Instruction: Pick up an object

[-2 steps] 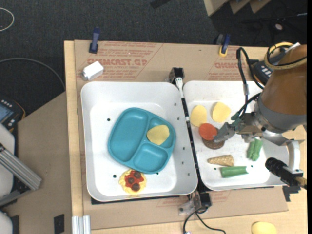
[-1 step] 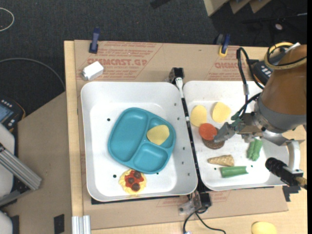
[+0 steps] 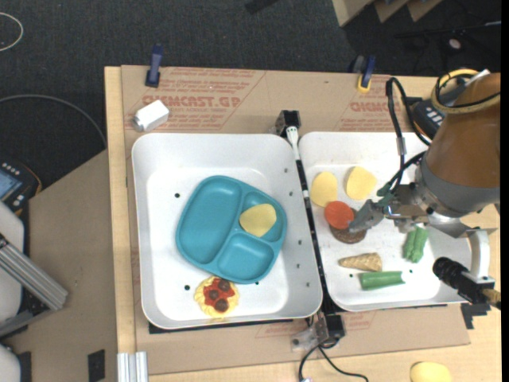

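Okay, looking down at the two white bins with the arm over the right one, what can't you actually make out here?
- Two-finger gripper: dark and small; open or shut is unclear.
- Dark round object under the red round piece: mostly covered, identity unclear.
- Right white bin: its right side is hidden by the grey and orange arm.
- Yellow object: cut off by the bottom edge.

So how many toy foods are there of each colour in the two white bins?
Yellow: 3 – round piece, round piece, piece on the blue plastic divided plate
Green: 2 –
Red tomato: 1
Tan cone: 1
Red-and-yellow pizza: 1
Total: 8
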`<state>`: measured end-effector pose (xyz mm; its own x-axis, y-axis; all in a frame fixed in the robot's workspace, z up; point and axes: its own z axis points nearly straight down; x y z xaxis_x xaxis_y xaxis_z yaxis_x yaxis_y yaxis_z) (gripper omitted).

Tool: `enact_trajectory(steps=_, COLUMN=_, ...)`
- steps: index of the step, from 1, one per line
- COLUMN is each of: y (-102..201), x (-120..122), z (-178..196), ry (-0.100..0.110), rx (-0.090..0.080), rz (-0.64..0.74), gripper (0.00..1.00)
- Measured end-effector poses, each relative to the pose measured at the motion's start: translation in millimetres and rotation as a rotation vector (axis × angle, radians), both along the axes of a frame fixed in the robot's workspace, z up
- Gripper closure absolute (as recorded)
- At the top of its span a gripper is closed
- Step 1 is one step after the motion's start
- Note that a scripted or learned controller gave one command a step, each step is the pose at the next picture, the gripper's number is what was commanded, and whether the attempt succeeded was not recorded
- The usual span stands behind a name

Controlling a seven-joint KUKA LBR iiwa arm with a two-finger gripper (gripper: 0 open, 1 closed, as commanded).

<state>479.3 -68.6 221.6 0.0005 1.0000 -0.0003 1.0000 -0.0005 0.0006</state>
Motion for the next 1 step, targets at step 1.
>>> enact_trajectory(steps=1, y=0.0, x=0.0, z=0.0, ry=0.000, rx=0.000, rz=0.000, gripper=0.00)
